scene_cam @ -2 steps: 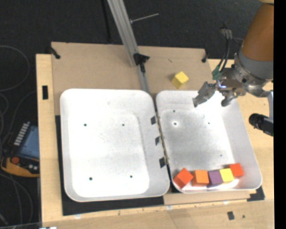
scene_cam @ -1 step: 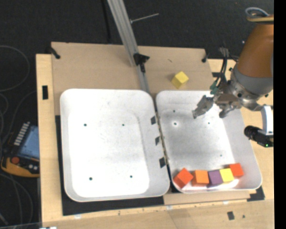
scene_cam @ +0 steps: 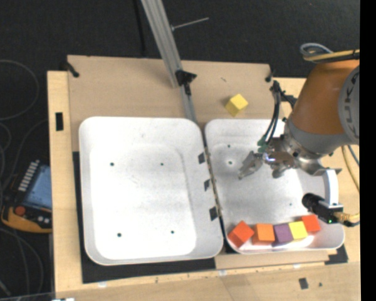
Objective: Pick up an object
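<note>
The left bin [scene_cam: 144,187] lies bare; in the right bin [scene_cam: 238,193] the gripper [scene_cam: 263,167] hovers with fingers spread wide, holding nothing, so this looks like the approach step. The blocks (orange block [scene_cam: 242,232] nearest) line its 6 o'clock wall, calling for a move toward 6 o'clock, then descent.

Fixed overhead, looking down at a slant, taking in both bins [scene_cam: 144,187] and the whole counter [scene_cam: 125,86].
</note>
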Tool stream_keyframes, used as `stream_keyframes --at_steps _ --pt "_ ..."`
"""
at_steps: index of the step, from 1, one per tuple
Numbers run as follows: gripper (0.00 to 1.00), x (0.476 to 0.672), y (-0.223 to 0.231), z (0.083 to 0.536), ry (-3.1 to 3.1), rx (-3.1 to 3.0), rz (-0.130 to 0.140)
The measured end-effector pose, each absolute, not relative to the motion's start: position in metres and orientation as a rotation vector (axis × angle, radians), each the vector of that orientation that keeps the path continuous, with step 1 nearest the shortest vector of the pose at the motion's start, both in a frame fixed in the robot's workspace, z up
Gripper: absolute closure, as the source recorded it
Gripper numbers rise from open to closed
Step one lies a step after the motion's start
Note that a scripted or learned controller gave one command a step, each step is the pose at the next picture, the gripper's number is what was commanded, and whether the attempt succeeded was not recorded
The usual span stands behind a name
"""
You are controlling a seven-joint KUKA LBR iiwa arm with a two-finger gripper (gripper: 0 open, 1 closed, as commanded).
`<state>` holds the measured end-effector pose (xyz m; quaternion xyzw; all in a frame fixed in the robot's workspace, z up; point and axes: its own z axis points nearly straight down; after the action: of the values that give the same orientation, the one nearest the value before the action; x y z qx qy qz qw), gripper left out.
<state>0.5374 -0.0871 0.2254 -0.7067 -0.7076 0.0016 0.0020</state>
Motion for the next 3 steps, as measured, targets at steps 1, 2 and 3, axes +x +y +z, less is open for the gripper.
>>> stream_keyframes --at_steps 1,2,3 --pt "0.0 0.489 -0.048 0.195 -2.223 -2.214 0.004" --pt "0.0 0.547 -0.012 0.197 -2.23 -2.216 -0.005" --pt "0.0 0.586 -0.02 0.197 -2.229 -2.218 -0.003"
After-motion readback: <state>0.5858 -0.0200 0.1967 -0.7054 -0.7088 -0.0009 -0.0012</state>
